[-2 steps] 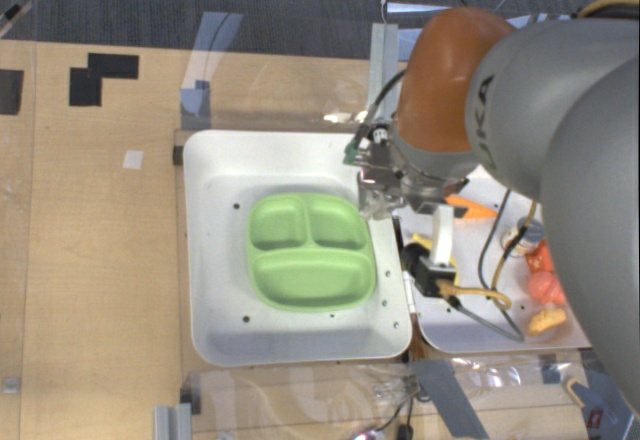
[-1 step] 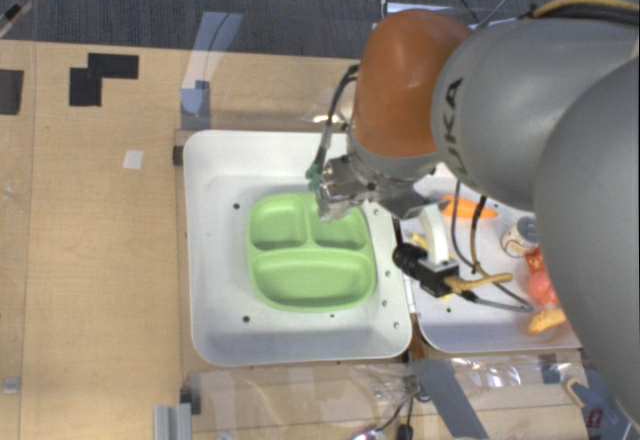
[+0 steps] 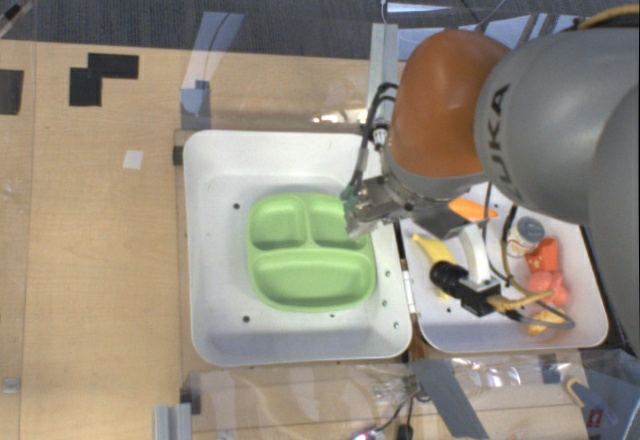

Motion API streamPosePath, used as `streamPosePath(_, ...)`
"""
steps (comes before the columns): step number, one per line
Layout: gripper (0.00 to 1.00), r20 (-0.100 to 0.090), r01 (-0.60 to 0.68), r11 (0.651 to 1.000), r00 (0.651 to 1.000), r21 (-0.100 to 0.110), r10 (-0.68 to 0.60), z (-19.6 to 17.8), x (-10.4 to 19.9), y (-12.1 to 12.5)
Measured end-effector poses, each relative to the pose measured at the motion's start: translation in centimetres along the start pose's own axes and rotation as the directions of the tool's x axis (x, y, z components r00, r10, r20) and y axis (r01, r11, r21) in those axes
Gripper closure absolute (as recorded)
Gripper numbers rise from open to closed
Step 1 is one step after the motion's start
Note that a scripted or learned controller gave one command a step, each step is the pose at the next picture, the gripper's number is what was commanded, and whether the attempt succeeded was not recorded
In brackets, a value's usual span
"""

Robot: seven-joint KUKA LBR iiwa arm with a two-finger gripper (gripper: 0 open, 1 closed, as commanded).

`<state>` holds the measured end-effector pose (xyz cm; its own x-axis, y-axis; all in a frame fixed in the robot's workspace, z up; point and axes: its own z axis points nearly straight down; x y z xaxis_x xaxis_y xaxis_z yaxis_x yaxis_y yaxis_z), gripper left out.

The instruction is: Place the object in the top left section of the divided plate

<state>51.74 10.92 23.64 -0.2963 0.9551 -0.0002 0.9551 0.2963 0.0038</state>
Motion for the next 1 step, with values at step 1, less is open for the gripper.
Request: streamPosePath(1,0.0,0.0,0.0,1.0,1.0,0.0,0.0,0.0,0.01,0.0)
